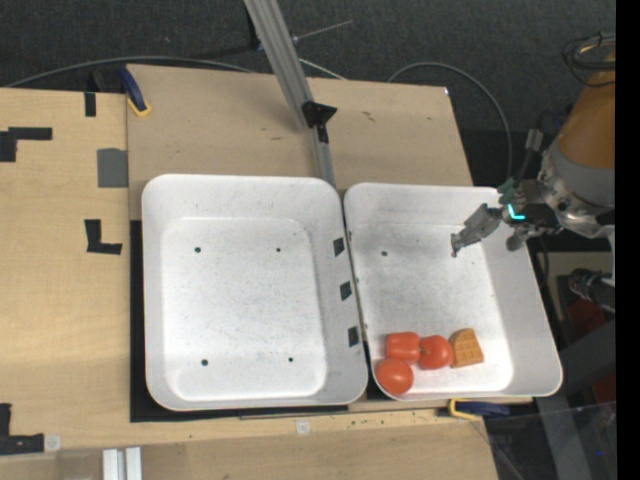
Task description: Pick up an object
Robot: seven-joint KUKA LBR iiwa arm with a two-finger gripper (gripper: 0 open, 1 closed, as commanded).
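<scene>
A: Objects for picking sit together in the right bin, down at its near edge. I count three red pieces and one tan one.

B: How are they arranged?

A: Two red pieces lie side by side, touching, with the tan waffle-like block just right of them and touching the nearer one. A third red piece, rounder, sits at the near left of the cluster, against the bin's rim.

B: And the gripper?

A: The gripper reaches in from the right over the far part of the same bin, well apart from the cluster. It points left and slightly toward the near side. A small teal light glows on the wrist behind it, and the orange band of the arm shows further right.

B: Apart or together?

A: I cannot tell; the tips are dark and too small to separate. Nothing shows between them.

B: What about the other bin?

A: The left bin is white with fine dark speckles and four small dark dots on its floor. Both bins rest on a wooden bench. A grey metal pole slants across the far side, ending at a black bracket just beyond where the bins meet. A yellow and blue clamp sits at the far left.
</scene>
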